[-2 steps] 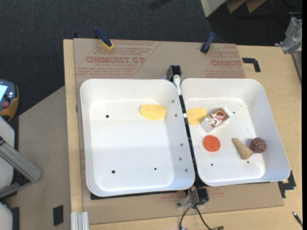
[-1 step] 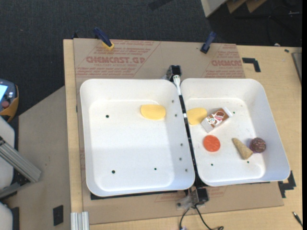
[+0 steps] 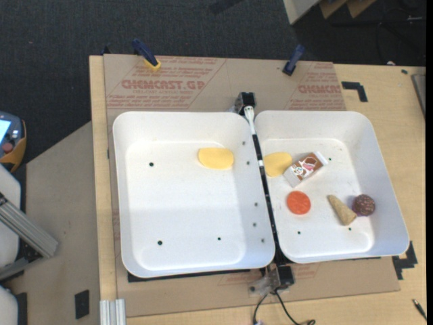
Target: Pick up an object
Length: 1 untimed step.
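Two white bins on table [image 3: 203,80]. We see yellow piece [image 3: 216,158] in left bin [image 3: 135,249]; at 3 o'clock, right bin [image 3: 389,235] holds red disc [image 3: 299,203], small carton [image 3: 305,168]. Claw state: we cannot tell.

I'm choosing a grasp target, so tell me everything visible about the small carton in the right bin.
The small carton is a boxy, white-faced pack with a red-brown printed panel, seemingly cardboard. It lies flat and skewed in the right bin, toward the far side. Its left end touches the yellow piece by the divider; the orange disc lies just nearer, apart from it.
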### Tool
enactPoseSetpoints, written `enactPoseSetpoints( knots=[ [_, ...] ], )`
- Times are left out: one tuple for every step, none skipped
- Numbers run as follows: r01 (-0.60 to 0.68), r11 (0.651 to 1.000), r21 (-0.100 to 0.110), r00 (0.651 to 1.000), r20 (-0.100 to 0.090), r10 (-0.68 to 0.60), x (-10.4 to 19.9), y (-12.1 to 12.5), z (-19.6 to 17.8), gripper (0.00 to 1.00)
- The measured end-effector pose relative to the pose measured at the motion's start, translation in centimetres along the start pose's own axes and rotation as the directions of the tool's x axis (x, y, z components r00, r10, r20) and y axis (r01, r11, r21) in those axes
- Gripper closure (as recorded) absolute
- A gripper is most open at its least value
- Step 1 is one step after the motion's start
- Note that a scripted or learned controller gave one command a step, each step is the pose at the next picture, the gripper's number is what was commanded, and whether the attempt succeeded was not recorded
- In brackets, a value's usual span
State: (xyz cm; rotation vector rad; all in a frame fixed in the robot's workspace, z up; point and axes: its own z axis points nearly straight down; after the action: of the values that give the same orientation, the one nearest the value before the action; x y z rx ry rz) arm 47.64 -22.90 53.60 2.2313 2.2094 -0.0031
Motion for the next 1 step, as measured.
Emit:
enactPoseSetpoints(
  knots=[
    [0.012,1.000,-0.004,1.000,0.001,-0.012,0.86,3.86,0.09,1.00]
  ],
)
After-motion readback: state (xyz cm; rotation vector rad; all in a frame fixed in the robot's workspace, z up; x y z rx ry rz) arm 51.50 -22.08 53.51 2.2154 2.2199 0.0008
